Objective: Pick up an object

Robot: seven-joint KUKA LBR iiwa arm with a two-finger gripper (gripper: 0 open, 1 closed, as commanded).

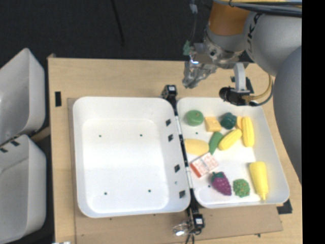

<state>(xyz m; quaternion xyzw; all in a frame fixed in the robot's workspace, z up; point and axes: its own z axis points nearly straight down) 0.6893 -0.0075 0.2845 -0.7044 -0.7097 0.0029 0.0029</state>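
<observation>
While the grey arm (269, 29) with its orange band reaches in over the counter's (117, 75) far right part, its claw (193, 80) hangs above the bare wood just beyond the far edge of the right bin (277, 151), near that bin's far left corner; whether it is wide or narrow I cannot tell, and nothing shows between its tips.

All the toy foods lie in the right bin. Along its far edge sit a green round fruit (193, 117), a yellow cheese-like block (212, 122), a dark green piece (228, 120) and a corn cob (247, 131). Near the middle lie a yellow lemon-like piece (195, 147), a green pepper (215, 142) and a banana (230, 139). Toward the near edge are a red-and-white packet (204, 165), purple grapes (221, 183), a broccoli floret (241, 187) and a second yellow cob (259, 179).

The left bin (81, 151) sits just beside the right one.
</observation>
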